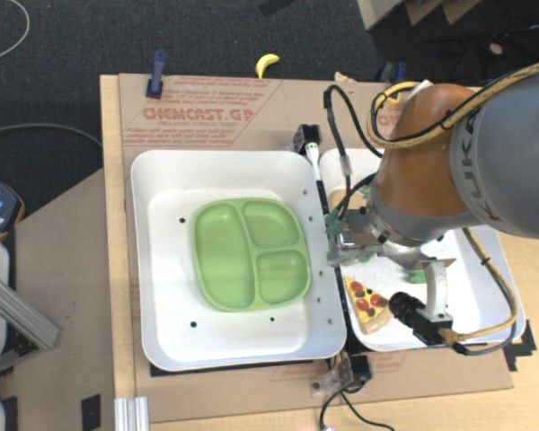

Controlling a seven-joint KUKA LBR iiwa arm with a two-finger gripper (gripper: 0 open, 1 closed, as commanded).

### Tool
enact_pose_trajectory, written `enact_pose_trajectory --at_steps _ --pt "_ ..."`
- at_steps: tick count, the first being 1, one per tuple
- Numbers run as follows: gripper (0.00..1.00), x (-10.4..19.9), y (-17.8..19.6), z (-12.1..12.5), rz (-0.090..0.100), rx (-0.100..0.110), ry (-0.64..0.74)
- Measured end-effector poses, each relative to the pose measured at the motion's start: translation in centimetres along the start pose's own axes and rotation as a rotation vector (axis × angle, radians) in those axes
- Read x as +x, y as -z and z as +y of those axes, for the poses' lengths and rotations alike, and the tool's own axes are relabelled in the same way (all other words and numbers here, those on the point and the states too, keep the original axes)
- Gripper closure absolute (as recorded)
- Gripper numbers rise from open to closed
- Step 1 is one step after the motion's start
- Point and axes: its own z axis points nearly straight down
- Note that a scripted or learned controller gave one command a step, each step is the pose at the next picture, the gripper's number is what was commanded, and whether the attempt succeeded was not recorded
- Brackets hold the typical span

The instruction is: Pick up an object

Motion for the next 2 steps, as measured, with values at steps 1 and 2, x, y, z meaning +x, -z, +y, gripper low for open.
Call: enact_pose_trajectory --at_steps 1,2 --pt "1.00 2.1 16.8 -0.8 -0.001 -0.014 0.002" --pt "1.00 -0.1 8.3 1.1 -0.003 0.004 -0.006"
